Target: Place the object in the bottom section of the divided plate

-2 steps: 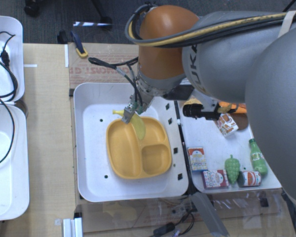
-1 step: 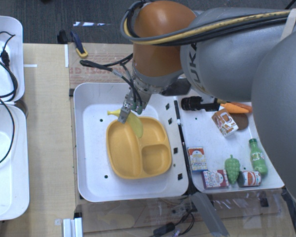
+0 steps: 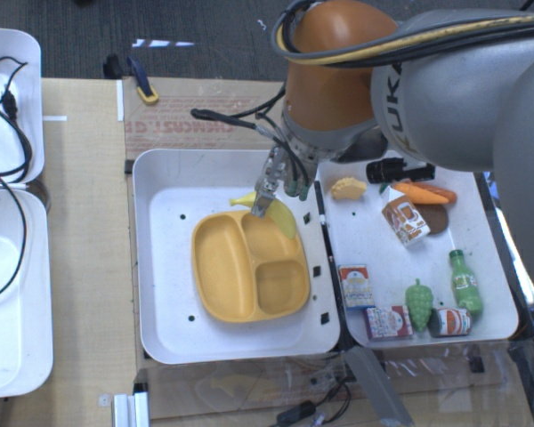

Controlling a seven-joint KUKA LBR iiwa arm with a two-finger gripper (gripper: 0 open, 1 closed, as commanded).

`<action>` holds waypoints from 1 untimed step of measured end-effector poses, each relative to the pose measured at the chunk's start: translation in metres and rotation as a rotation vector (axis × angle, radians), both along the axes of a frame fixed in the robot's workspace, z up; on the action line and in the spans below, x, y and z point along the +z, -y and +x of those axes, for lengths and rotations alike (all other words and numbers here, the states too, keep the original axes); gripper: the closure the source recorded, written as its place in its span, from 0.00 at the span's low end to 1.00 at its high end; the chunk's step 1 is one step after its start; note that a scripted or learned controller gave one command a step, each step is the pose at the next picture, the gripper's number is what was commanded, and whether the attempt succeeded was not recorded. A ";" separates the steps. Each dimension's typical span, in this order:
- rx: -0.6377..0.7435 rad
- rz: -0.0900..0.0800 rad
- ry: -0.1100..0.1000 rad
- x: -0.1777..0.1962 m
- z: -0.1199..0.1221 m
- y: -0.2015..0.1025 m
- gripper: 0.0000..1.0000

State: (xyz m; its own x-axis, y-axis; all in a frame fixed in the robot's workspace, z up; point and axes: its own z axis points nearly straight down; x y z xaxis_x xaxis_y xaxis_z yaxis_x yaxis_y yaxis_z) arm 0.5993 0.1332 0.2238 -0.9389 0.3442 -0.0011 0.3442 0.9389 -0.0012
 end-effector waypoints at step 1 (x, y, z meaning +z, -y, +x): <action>0.092 0.001 0.002 -0.006 0.010 -0.056 1.00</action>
